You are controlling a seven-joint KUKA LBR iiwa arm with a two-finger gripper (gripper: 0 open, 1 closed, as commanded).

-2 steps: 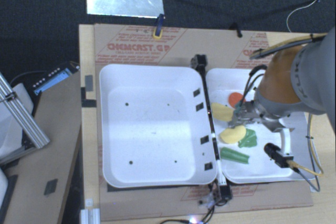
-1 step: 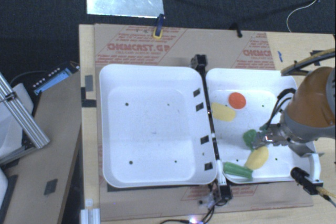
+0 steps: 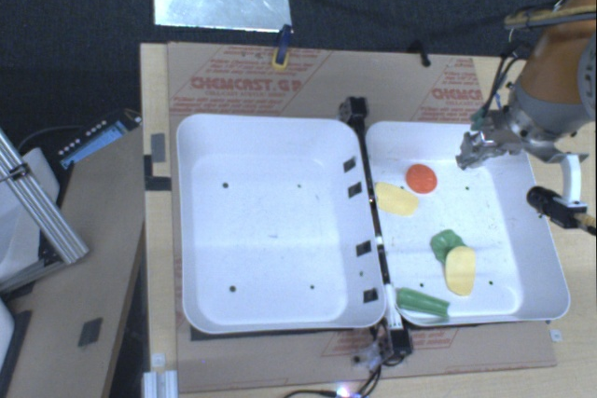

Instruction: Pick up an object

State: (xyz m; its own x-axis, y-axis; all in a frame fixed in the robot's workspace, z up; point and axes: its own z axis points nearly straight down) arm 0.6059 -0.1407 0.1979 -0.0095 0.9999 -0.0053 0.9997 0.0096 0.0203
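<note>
Whether the fingers of the grey two-finger gripper [image 3: 472,150] stand wide or narrow, I cannot tell. Near the right white bin's [image 3: 532,228] front edge lies a green pod-shaped piece [image 3: 423,301]; farther back a yellow oval piece [image 3: 460,270] touches a green rounded piece [image 3: 446,242], then a pale yellow piece [image 3: 396,199], then an orange round disc [image 3: 422,179] just beside the gripper.

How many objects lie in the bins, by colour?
Orange: 1, a disc
Yellow: 2, one by the divider, one lower down
Green: 2, one touching the lower yellow, one near the bottom wall
Total: 5, all in the right bin
</note>
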